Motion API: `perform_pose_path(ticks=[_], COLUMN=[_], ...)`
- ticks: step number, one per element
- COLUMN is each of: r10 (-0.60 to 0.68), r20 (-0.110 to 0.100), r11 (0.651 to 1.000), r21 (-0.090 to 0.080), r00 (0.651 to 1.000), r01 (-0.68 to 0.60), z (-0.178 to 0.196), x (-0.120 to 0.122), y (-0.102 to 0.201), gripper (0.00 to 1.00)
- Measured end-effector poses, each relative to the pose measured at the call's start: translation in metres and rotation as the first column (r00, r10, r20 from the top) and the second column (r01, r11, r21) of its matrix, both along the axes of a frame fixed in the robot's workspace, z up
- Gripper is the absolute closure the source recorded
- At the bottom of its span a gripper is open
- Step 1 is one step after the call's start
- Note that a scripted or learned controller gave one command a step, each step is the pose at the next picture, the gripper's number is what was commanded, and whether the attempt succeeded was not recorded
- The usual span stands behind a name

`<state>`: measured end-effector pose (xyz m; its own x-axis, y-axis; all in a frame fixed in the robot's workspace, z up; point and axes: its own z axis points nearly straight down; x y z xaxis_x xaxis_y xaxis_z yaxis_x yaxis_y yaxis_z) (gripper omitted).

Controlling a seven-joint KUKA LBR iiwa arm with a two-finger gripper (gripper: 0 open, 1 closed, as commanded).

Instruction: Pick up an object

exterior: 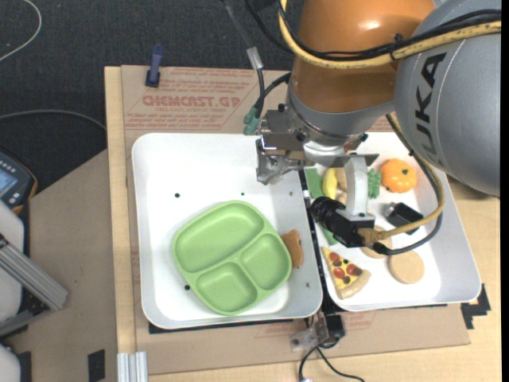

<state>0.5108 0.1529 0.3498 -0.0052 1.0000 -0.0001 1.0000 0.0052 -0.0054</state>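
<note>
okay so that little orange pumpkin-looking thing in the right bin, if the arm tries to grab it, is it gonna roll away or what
Likely yes. The orange pumpkin looks round and smooth, so a glancing touch could roll it. It looks like glossy plastic, so probably light, stiff and a bit slippery. It sits near the right bin back edge beside a black piece, which may stop it rolling far.

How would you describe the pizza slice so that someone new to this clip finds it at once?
Start at the right-hand white bin and go to its near left corner, beside the wall shared with the other bin. The pizza slice lies there: a flat yellow wedge with red dots, unlike the plain tan round cookie to its right.
</note>
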Motion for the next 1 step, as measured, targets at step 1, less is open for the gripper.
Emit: perform_pose_path(ticks=[1], r10=[-0.003], r20=[0.006], r11=[1.000], r21=[0.001], r00=[1.000], r01=[0.003], z=[0.0134], x=[0.0000], y=[-0.0027], gripper=[1.00])
